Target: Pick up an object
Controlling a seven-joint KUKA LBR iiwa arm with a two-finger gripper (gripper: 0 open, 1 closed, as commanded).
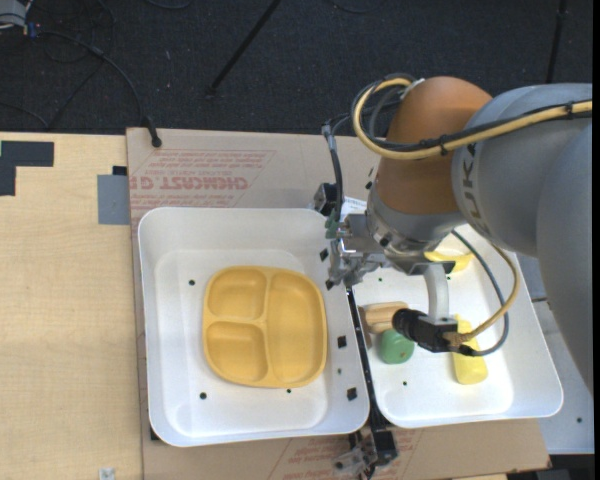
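Camera view: gripper [345,258] hangs over the right bin [430,393]'s left rim; you can't tell if it's open or closed. Green object [395,349] lies in that bin beside the wooden block [379,315]. Descend here and you risk striking the rim.

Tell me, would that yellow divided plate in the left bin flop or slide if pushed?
The yellow divided plate probably stays stiff: its ridges look moulded. Smooth and flat, it may slide across the left bin rather than roll. Its low rim looks awkward to pinch.
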